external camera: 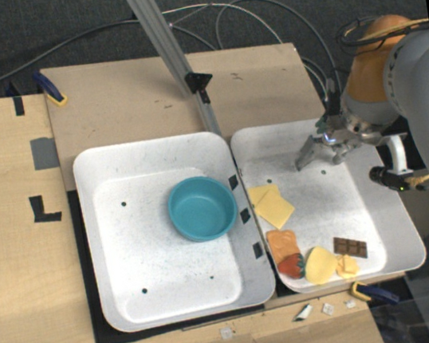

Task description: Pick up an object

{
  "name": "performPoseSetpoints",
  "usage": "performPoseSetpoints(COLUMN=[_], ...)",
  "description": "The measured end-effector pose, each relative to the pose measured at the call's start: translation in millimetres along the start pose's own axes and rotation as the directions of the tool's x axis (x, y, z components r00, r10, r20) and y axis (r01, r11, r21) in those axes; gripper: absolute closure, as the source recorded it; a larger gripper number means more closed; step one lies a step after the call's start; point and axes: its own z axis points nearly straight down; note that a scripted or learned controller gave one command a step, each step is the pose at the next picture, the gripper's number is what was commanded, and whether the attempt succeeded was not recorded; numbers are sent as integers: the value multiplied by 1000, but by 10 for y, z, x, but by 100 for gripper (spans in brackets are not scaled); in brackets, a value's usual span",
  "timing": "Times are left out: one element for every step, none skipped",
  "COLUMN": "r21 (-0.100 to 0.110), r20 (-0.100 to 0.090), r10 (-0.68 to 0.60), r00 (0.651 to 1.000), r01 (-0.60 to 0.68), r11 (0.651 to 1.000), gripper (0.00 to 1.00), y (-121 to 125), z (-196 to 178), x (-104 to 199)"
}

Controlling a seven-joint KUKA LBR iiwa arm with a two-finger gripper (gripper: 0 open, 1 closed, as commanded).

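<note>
Scanning left to right: two white bins side by side, arm at the right edge.
Left bin (113, 247): holds one teal bowl (202, 208), upright, right of centre. Looks like light stiff plastic with a smooth curved wall, likely slippery; best hold would be one finger inside and one outside the rim.
Right bin (384, 220): small toy food pieces bunched at the near-left corner.
Yellow cheese slice (272, 205): flat against the floor, thin, probably hard to get fingers under.
Orange piece (282, 241): just below the cheese, touching a red piece (291, 267).
Yellow rounded piece (320, 265): chunkier, judged the easiest to pinch across its sides.
Brown chocolate bar (350, 247): small, flat, stiff; near a little yellow bit (347, 266).
Gripper (322, 149): over the far part of the right bin, well apart from the food; fingers spread, nothing between them.
Arm pose: wrist reaching in from the right, orange band (373, 77) above it, gripper tilted down toward the bin floor.
</note>
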Motion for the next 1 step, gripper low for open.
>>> performPoseSetpoints(r21=[-5], r20=[1], r10=[-1], r00=[1000], r01=[1], r11=[1000], gripper=[0], y=[-2], z=[52], x=[8])
